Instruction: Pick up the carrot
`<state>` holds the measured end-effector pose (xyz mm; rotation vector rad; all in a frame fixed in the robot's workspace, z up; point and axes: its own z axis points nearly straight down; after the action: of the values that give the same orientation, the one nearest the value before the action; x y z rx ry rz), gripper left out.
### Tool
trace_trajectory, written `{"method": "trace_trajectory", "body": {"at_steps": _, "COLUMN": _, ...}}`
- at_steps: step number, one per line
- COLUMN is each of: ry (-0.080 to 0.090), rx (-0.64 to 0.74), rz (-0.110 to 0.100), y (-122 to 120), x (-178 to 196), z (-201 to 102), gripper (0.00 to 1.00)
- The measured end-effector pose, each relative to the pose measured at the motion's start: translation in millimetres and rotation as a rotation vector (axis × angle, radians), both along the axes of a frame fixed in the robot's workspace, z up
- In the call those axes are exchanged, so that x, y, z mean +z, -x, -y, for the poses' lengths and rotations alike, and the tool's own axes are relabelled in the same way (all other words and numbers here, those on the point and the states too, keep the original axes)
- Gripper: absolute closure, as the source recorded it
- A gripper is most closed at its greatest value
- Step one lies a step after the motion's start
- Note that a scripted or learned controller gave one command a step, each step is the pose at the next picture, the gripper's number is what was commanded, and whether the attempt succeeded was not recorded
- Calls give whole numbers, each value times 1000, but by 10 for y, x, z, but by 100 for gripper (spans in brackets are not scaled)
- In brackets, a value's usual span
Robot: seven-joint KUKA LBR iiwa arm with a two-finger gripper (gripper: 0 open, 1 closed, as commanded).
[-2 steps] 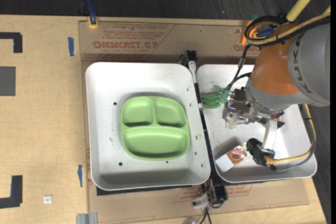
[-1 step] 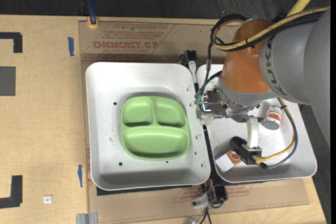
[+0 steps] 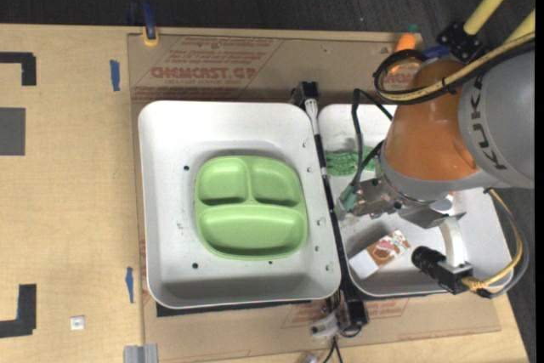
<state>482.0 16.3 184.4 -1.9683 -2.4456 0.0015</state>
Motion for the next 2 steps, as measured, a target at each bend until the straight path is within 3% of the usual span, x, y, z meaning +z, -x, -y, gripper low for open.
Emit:
{"method": "trace_trajectory", "body": {"at_steps": 1, "ry": 0, "rx": 205, "rz": 0, "y": 29, "x": 0, "z": -499, "gripper": 100}}
{"method": "trace_trajectory", "body": {"at_steps": 2, "ry": 1, "rx": 490, "rz": 5, "y": -565, "x": 711, "z": 65, "gripper": 100}}
